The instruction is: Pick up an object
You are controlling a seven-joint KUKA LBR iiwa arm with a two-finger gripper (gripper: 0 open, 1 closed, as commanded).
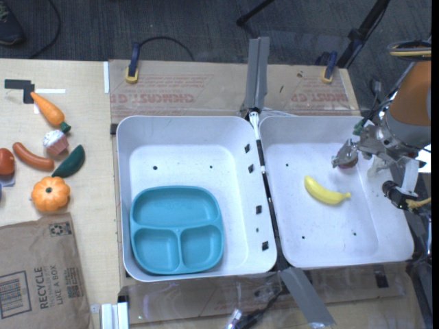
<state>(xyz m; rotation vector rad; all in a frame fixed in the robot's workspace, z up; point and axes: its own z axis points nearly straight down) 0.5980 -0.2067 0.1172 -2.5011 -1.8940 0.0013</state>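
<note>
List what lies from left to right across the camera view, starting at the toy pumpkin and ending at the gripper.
pumpkin → blue divided tray in the left bin → banana in the right bin → gripper

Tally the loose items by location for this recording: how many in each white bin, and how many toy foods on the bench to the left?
Left bin: 1, blue divided tray
Right bin: 1, banana
Bench at left: 6 toy foods, among them carrot, sausage, pumpkin
Total: 8
</note>
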